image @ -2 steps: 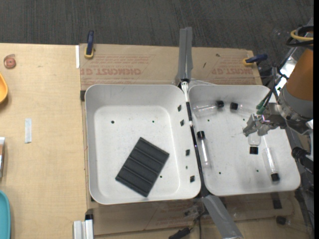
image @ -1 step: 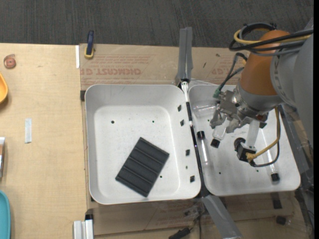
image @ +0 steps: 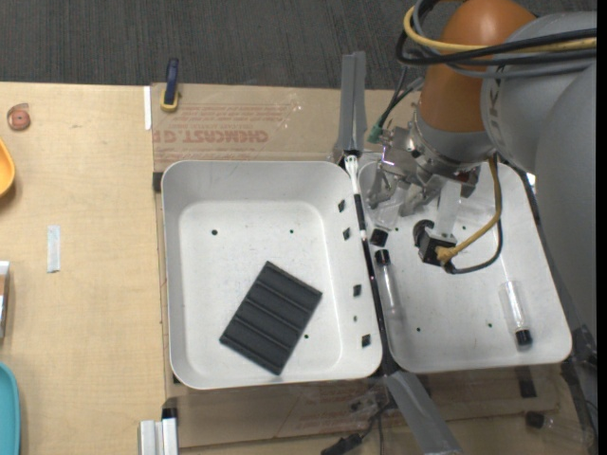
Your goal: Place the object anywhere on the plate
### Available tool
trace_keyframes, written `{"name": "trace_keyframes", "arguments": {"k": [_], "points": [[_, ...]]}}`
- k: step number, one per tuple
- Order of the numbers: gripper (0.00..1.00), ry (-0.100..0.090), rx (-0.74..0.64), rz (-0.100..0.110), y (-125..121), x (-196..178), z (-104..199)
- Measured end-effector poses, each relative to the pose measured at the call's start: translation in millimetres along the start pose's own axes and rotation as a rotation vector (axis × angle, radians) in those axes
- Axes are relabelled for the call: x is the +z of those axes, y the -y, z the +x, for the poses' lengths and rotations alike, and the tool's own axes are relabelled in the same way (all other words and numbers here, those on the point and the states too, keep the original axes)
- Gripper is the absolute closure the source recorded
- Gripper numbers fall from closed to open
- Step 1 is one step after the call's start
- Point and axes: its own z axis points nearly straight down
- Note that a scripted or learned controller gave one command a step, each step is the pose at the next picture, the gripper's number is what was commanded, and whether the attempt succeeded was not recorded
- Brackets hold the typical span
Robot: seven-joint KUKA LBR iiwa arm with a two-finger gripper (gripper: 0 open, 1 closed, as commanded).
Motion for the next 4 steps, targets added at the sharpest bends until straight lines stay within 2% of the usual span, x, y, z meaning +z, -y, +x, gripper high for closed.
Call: {"name": "trace_keyframes", "arguments": {"k": [1, 2, 3, 4], "points": [[1.0, 0.0, -0.169, 0.001, 79, 12, 24], [1.0, 0.0, -0.286, 0.0, 33, 57, 79], [1.0, 0.0, -0.729, -0.003, -2, -47, 91], [1.0, 0.0, -1.247, -0.007, -35, -70, 142]]}}
